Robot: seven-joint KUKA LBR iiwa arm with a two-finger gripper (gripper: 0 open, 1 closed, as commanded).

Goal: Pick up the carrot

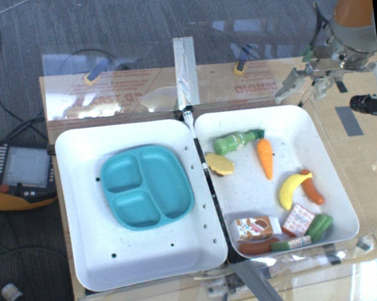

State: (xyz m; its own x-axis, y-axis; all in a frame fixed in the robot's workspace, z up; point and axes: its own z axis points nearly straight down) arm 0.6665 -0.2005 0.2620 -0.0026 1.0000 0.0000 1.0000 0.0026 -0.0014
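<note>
Across the right-hand bin (324, 163), toward its back half, the carrot (265, 157) lies on the white floor with its green top pointing to the back wall and its orange tip pointing toward the front; its long axis runs nearly front to back, leaning only a little; a green bottle (237, 140) lies just beside the leafy end, close enough that I cannot tell whether they touch, and a yellow banana (292, 189) sits near the tip but apart from it; the gripper (307, 86) hangs outside the bin, over the bench past the back right corner, so the carrot lies forward and to the left of it, well apart; its fingers look spread apart, splayed out to either side, and nothing sits between them or touches them; I judge the pick as not yet begun, since the arm (352, 8) would have to cross the bin wall and come down over the carrot's middle, closing across the narrow width and not along the length; the bottle at the top end looks like the likeliest thing to get nudged; the left bin (82, 229) holds a teal divided plate (145, 186), well away from all this.
</note>
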